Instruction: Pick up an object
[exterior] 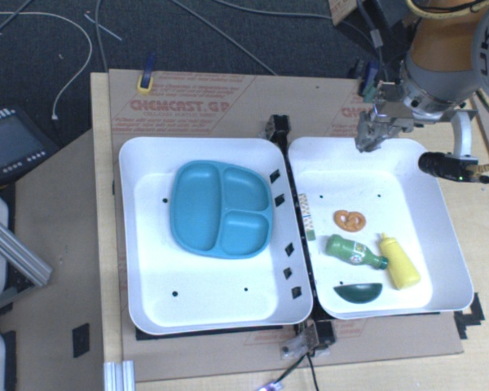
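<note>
Left bin (138, 243): holds a blue divided plate (222, 209), lying flat, toward the far half; bare white floor along near and left walls.
Right bin (440, 218): items bunched in the near half; far half bare white floor, widest free room there.
Pretzel (350, 220): flat on right bin floor, near centre, apart from the rest.
Green bottle (354, 252): on its side, just below pretzel, cap end pointing right, next to yellow bottle.
Yellow bottle (399, 261): on its side, right of green bottle, slanted, close to right bin's near-right wall.
Dark green bowl piece (359, 292): right by near wall, little room on the near side.
Divider (289, 210): black clips along the shared rim between bins; printed strip (306, 216) lying just inside right bin's left wall.
Gripper (370, 140): over far rim of right bin, left of its far-right corner, well apart from all objects.
Fingers: pointing down, blurred and dark; spread cannot be told; nothing seen between them, touching nothing visible.
Worktop (204, 96): brown printed cardboard under bins, free strip beyond far rims.
</note>
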Controlling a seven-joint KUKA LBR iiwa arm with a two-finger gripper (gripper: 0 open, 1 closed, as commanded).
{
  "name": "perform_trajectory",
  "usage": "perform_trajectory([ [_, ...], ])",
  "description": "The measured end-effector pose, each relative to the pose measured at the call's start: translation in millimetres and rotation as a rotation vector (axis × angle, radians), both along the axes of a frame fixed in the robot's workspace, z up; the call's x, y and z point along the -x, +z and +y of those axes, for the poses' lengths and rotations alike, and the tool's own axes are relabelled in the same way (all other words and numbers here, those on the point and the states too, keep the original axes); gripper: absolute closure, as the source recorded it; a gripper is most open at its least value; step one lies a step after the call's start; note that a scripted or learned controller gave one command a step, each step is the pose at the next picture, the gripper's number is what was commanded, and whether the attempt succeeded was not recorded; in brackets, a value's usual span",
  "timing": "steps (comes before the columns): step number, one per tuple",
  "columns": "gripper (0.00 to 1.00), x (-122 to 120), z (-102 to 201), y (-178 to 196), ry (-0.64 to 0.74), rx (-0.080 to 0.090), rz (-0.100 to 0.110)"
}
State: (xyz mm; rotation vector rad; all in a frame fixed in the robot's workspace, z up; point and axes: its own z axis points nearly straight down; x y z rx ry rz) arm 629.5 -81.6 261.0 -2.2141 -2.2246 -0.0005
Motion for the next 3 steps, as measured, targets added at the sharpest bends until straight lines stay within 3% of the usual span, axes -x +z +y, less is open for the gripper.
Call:
perform_trajectory([
  [3,1.00,6.2,163.1,-15.9,0.001,0.000,0.002],
])
